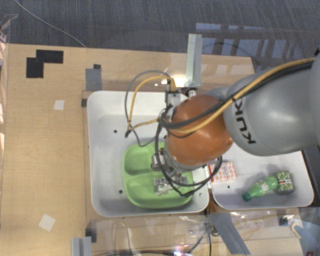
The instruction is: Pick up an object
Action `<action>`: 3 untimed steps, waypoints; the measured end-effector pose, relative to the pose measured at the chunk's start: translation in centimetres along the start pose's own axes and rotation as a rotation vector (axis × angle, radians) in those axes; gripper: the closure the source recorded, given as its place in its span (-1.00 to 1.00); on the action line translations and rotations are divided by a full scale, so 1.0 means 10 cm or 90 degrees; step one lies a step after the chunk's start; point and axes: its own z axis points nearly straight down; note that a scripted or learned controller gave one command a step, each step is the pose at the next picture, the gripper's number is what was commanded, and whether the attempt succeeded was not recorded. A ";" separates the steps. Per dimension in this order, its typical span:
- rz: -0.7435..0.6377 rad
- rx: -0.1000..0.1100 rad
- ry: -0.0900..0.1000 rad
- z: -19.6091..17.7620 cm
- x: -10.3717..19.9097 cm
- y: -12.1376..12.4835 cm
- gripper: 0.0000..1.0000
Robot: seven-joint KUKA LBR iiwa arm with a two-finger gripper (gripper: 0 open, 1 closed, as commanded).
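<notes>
The fingers (164, 184) are down in the left bin (104, 159), right over the green tray (144, 188). Metal parts and cables crowd them, so I cannot tell whether they are wide, narrow or gripping anything. The tray is lime green with two hollows; it lies in the near right part of that bin, and the fingers sit above its right half. Above them the orange band (194, 129) hides the middle of the bin's right side, and the grey arm (277, 111) runs off to the right. Yellow and black cables (133, 103) loop over the far half of the left bin. In the right bin (304, 199) a green bottle (268, 185) lies on its side near the near wall, well apart from the fingers. A red-and-white patterned card (224, 171) lies at that bin's left edge. Both bins rest on a wooden table (37, 159).
</notes>
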 end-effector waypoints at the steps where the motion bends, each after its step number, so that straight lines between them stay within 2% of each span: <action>1: -0.006 0.005 -0.003 -1.57 -0.85 -0.05 1.00; 2: -0.256 -0.003 0.000 -1.45 -0.26 -0.02 1.00; 3: -0.658 -0.007 -0.003 -0.88 0.17 -0.10 1.00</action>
